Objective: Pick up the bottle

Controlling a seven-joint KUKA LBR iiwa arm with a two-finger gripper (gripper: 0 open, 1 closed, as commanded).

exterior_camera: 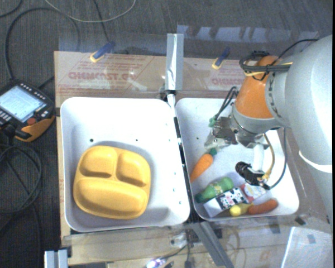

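Note:
A green bottle (215,189) lies on its side near the front of the right bin (184,121). Against the bottle's right end rests a white and black packet (230,198). My gripper (217,138) hangs over the middle of the right bin, above the leafy end of an orange carrot (201,166). It is behind the bottle and apart from it, with the carrot lying in between. The orange band and grey wrist rise behind the gripper to the right.
A yellow item (238,209) and a red-orange sausage-like item (262,206) lie at the right bin's front right. A black cable end (245,170) dangles beside the wrist. The left bin (78,113) holds a yellow divided plate (112,181). A teach pendant (19,109) lies off the bench, far left.

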